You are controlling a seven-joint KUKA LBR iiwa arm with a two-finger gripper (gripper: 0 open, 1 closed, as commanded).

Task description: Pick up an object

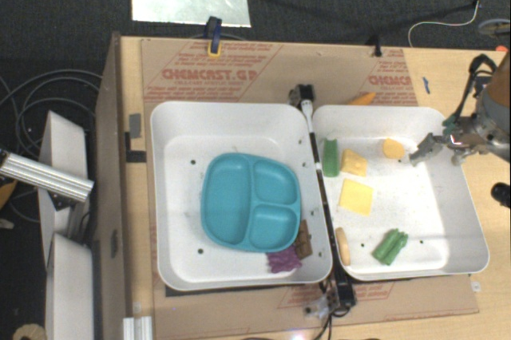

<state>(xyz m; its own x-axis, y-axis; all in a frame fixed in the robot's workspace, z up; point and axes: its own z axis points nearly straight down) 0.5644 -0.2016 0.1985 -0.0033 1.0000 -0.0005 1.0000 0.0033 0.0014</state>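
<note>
Nearest the camera, along the near rim of the right white bin, lie a small green ridged plastic piece and, tight against the divider, a tan bread-like stick. Farther back in that bin sit a flat yellow square slice, a smaller pale-yellow chunk, an upright green cylinder-like piece against the left wall, and an orange-yellow rounded lump at the far side. The gripper hangs over the far right part of this bin, just right of that lump and apart from it; I cannot tell whether its fingers are spread or closed, and nothing is seen between them. The lump looks the nearest candidate, so a good grasp probably means shifting left until the lump is centred under the tool, descending straight, and closing across its narrow width while staying off the bin wall. By count: two white bins, one teal divided plastic plate in the left white bin, one purple lumpy piece and one brown piece at the plate's near edge, two green pieces, three yellowish pieces, one tan stick.
</note>
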